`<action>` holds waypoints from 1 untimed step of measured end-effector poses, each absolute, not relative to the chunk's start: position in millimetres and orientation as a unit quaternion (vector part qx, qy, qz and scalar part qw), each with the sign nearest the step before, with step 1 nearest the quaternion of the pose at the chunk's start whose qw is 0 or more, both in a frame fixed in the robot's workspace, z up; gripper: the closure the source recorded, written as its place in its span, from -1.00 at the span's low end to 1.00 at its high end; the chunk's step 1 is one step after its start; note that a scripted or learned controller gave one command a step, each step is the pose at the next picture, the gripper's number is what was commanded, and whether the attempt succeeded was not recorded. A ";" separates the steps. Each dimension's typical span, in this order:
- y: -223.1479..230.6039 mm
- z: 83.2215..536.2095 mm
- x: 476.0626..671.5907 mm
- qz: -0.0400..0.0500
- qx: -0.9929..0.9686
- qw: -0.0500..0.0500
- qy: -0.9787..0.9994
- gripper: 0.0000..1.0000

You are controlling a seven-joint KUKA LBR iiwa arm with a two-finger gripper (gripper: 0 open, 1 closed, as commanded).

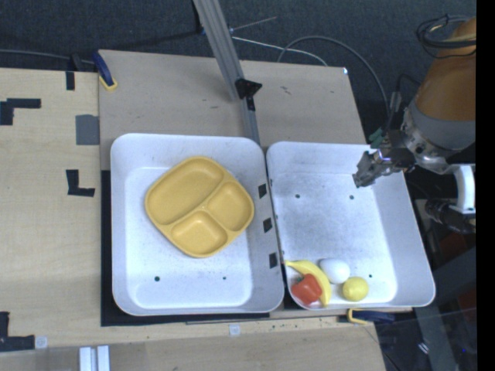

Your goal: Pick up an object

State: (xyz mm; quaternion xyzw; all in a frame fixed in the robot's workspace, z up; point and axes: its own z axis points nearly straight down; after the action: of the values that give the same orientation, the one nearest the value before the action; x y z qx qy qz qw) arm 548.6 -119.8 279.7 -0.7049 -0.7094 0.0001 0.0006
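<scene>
Banana (311,272) well apart from hand (365,173).

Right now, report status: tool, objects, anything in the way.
Tool over right white bin's upper edge, holding nothing. Small yellow, white, red objects clustered at bin's near edge. Path unobstructed.

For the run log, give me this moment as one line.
end effector: over right bin upper edge, holding nothing | banana, egg, lemon: near corner | yellow plate: left bin

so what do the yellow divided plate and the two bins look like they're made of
Yellow divided plate: likely molded plastic, matte, with an even color and soft rounded dividers. Left bin and right bin: probably thin white plastic, smooth, with rounded rims and dark scuff specks.
</scene>
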 end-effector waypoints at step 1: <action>-69.5 260.1 566.4 0.001 -0.705 0.001 -0.709 1.00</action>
State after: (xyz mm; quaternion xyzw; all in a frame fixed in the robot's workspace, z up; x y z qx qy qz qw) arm 566.4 -69.5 260.1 -0.7049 -0.7093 0.0008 0.0014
